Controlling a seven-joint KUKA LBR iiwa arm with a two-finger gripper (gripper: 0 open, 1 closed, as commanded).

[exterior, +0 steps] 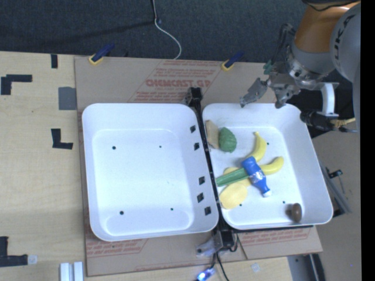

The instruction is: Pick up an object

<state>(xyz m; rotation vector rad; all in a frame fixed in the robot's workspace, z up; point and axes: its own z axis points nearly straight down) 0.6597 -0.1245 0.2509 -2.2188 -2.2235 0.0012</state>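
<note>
My grey metal arm (345, 34) wears an orange band. Below me, two shallow white plastic bins (102, 157); the right bin (304, 151) shows a yellow curved banana (258, 147), a green rounded lump (227, 139), a blue bottle with white cap (256, 175) and a small brown ball (294, 212)

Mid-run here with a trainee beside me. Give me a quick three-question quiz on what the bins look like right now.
1. True or false: the blue bottle lies in the left bin.
2. What lies nearest the right bin's front right corner? A) brown object B) banana C) green round object
3. Fill in: the gripper hangs above the right bin's ____ rim.

Key:
1. False, it lies in the right bin.
2. A, the brown object.
3. Far (back).
</note>
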